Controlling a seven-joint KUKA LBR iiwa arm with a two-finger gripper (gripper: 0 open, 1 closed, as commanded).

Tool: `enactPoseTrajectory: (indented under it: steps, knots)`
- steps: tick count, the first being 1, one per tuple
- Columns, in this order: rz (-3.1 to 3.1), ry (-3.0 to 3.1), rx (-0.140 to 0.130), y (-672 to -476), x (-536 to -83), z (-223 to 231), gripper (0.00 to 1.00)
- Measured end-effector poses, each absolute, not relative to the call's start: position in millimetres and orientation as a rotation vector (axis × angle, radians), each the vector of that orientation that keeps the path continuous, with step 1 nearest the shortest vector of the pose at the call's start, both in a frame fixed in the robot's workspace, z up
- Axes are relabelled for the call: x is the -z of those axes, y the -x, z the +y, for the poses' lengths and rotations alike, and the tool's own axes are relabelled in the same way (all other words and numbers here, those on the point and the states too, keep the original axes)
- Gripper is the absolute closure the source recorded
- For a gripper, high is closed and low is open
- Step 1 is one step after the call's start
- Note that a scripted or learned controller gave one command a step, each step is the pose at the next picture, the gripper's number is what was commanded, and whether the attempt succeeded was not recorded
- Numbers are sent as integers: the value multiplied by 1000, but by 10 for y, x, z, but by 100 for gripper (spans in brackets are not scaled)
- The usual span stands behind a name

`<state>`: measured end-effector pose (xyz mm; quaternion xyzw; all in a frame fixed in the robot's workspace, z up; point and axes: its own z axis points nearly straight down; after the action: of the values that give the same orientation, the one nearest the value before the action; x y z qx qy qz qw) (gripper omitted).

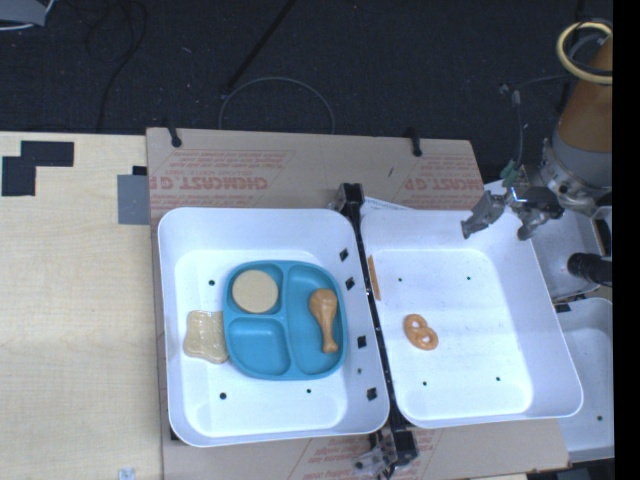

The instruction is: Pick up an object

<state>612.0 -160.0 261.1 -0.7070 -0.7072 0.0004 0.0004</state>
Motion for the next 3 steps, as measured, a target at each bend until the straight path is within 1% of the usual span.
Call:
enactPoseTrajectory:
  steps: [1, 2, 3]
  knots:
    - [-2218, 2217, -7, -6186, -2062, -1663, 0]
    - [-2216, 2216, -7, -6121, -1442, -1701, 0]
    - [-2217, 2217, -6, -6111, -903, -1685, 0]
